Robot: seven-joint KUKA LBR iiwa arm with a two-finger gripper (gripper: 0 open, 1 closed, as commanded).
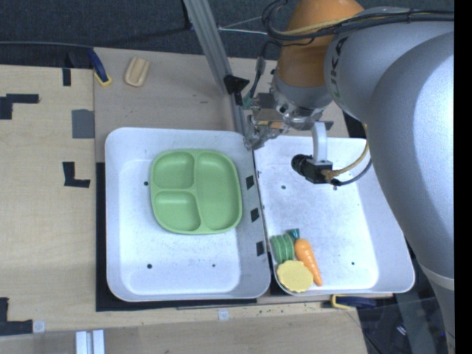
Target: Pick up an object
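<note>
Three small items lay bunched in the right bin's [369, 271] near-left corner: a carrot [307, 259], a yellow piece [294, 276] and a green piece [281, 245], all touching or nearly so. The gripper [258, 133] hung at the far end over the wall between the bins, well apart from them; whether it was apart or together, I could not tell. This looked like the approach stage: next it would have to travel to that corner and descend. A green plate [196, 191] sat in the left bin [122, 220]. No writing was legible.

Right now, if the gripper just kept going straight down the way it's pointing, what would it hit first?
Probably the bare floor of the right bin near its upper left corner. The gripper hangs there, close to the wall shared with the left bin, so it might clip that rim. Depth is unclear from this slant.
</note>
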